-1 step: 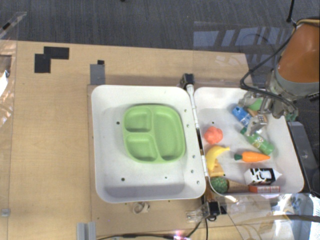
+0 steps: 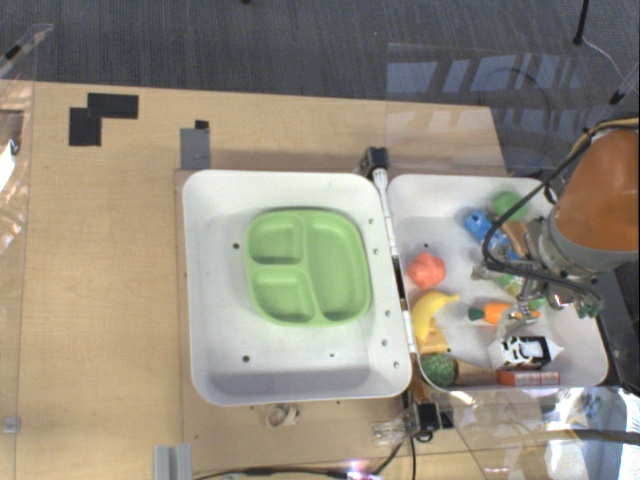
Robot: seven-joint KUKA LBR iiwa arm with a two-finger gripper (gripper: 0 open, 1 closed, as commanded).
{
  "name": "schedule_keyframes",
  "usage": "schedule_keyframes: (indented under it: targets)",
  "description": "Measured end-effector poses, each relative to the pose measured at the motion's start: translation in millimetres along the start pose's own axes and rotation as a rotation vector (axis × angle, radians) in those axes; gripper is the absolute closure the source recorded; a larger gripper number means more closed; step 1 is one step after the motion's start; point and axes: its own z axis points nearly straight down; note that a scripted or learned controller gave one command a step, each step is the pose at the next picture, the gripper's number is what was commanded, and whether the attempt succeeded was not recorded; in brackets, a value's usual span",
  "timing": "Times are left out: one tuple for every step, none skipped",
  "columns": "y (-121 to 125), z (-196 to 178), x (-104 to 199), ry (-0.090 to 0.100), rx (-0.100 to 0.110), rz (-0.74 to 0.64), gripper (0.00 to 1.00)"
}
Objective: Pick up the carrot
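Note:
The carrot (image 2: 491,313), small and orange with a green top at its left end, lies in the right bin (image 2: 440,200) near its middle. My gripper (image 2: 520,310) hangs directly at the carrot's right end, touching or just above it. The grey wrist and the orange band (image 2: 600,203) above it cover the bin's right side and hide part of what lies under them.
Around the carrot lie a yellow banana (image 2: 432,313), a pink-red fruit (image 2: 428,268), a blue toy (image 2: 478,224), a green item (image 2: 507,205), a black-and-white item (image 2: 523,350), a red marker (image 2: 528,377) and a green ball (image 2: 438,370). The left bin (image 2: 215,368) holds a green divided plate (image 2: 305,266).

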Motion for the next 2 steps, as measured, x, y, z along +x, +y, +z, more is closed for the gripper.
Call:
schedule_keyframes:
  targets:
    - [4.7, 57.6, 16.7, -0.015, 0.006, -0.05, 0.0]
    - [5.4, 44.5, 12.3, -0.024, 0.009, -0.057, 1.0]
